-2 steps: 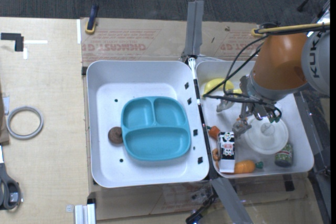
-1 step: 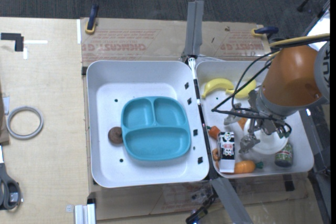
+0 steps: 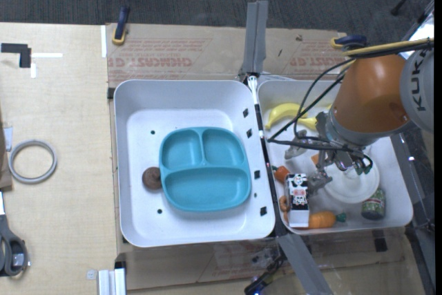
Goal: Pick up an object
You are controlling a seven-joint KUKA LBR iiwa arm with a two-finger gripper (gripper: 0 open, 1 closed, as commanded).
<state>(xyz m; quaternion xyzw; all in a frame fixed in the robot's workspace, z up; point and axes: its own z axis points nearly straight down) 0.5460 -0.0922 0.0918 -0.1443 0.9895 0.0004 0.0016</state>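
My claw (image 3: 330,173) hangs low in the crowded bin (image 3: 397,217); its spread I cannot tell. The milk carton (image 3: 298,198) lies just left, within reach.

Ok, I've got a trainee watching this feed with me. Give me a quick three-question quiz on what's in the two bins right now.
1. True or false: the teal plastic divided plate lies in the left white bin.
2. Which bin holds the yellow banana? A) left B) right white bin
3. Fill in: the small round brown object sits against the plate's ____ edge as the camera sees it.

Key: 1 true; 2 B; 3 left.

The end effector is above the right bin, near the black-and-white carton.
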